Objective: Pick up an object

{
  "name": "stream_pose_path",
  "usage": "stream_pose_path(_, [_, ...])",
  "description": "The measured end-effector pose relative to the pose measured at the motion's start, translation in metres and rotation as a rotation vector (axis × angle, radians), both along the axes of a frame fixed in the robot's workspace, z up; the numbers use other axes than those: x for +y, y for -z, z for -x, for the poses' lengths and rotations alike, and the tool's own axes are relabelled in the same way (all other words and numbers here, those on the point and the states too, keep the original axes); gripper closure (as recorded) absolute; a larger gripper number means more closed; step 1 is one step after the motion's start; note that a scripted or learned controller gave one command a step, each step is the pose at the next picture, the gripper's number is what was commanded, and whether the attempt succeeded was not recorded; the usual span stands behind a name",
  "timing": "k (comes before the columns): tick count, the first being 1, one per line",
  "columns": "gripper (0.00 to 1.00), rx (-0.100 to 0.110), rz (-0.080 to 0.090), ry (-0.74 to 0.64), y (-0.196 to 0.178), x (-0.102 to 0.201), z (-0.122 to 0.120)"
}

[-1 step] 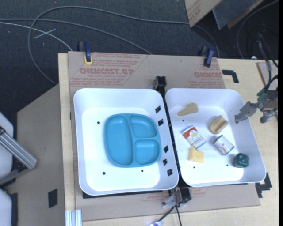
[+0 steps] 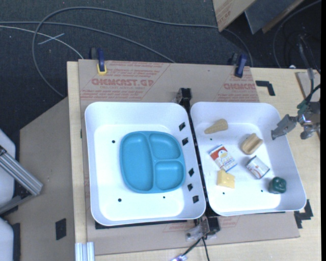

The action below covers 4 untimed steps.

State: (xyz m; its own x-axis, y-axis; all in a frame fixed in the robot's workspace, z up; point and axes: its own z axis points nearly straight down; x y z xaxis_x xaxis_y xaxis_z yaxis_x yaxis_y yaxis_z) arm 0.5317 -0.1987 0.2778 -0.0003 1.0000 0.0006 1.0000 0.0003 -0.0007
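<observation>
The right bin [image 2: 285, 153] holds several small objects: a tan wedge [image 2: 216, 126], a tan roll [image 2: 250, 143], a red and white box [image 2: 222, 157], a yellow wedge [image 2: 225, 179], a small white and red pack [image 2: 257, 167] and a dark green lump [image 2: 277, 185]. My gripper [image 2: 292, 132] hangs at the bin's right rim, to the right of the tan roll and apart from it. Its fingers are open, with nothing between them.
The left bin [image 2: 102, 122] carries a blue divided plate [image 2: 152, 161]. Black clips run along the wall between the two bins [image 2: 189, 153]. Cables lie on the dark floor behind the bench, and a cardboard box [image 2: 232, 11] stands at the back.
</observation>
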Motion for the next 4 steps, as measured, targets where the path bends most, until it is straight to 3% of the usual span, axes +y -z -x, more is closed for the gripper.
stream_pose_path(1, [0.0,0.004,-0.002,0.0,0.056,-0.002,-0.009])
stream_pose_path(3, [0.0,0.004,-0.002,0.0,0.159,0.001,-0.005])
stream_pose_path(4, [1.0,-0.004,0.0,0.0,0.144,0.0,-0.007])
